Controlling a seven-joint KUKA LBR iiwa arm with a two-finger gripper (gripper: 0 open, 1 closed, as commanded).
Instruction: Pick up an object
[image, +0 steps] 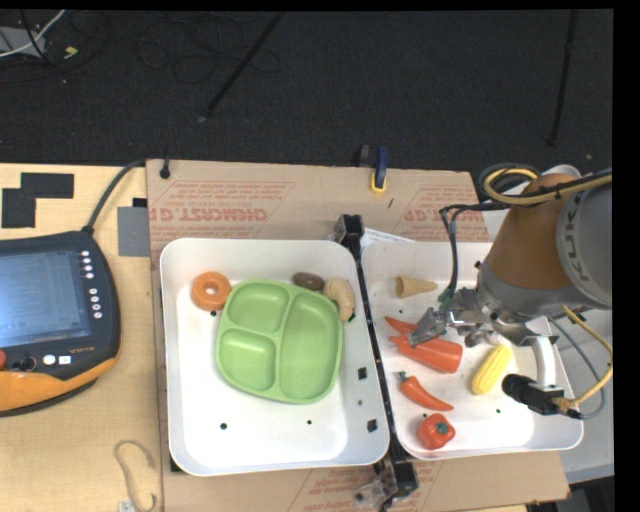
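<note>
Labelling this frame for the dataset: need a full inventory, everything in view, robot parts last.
white bins: 2, white, side by side on the bench
divided plate: 1, green, left bin
donut: 1, orange, left bin, beside the plate's upper left
brown item: 1, dark brown, left bin, above the plate
tan item: 1, tan, left bin, at the plate's upper right
cone: 1, tan, right bin, top
carrot: 1, orange-red, right bin, under the end effector
chili: 1, red, right bin
tomato: 1, red, right bin, bottom
corn: 1, yellow, right bin
teach pendant: 1, grey and orange, left of bins
clamp: 1, blue and yellow, bench's far edge
arm: 1, grey with orange band, from right
end effector: 1, metallic, over right bin
</note>
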